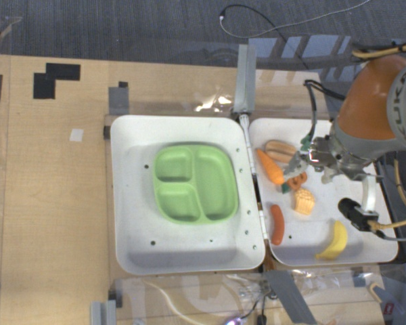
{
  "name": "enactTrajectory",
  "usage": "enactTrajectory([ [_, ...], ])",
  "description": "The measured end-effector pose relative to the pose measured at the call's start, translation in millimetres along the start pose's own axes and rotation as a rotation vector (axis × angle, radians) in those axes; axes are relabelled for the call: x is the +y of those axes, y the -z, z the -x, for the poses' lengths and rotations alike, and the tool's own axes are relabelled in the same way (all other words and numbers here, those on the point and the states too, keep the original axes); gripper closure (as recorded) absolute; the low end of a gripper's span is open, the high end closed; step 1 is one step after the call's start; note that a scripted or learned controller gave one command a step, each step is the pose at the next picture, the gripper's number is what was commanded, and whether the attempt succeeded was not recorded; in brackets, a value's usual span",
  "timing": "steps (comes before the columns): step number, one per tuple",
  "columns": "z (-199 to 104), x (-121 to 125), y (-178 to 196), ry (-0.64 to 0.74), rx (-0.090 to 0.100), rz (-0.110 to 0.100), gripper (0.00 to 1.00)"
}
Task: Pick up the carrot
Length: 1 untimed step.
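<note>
The carrot (271, 167) is orange and lies at a slant in the left part of the right bin (386, 249), close to the divider. My gripper (295, 174) hangs low just right of the carrot's lower end, reaching in from the grey and orange arm (372, 107). From here I cannot make out whether it touches the carrot. A small orange piece (298, 179) sits right under the gripper tip.
A hot dog bun (280, 149) lies just behind the carrot. Corn (304, 201), a red sausage (277, 223) and a banana (333, 241) lie nearer the front of the right bin. The left bin (128, 249) holds a green divided tray (193, 183).
</note>
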State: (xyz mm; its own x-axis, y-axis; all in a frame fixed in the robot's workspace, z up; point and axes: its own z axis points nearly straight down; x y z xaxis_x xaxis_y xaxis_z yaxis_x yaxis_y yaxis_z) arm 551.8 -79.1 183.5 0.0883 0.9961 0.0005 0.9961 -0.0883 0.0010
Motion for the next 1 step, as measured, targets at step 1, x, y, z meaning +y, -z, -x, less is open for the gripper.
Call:
enactTrajectory([
  [1, 2.8, 29.9, -71.6, -0.182, 0.001, -0.001, 0.00],
])
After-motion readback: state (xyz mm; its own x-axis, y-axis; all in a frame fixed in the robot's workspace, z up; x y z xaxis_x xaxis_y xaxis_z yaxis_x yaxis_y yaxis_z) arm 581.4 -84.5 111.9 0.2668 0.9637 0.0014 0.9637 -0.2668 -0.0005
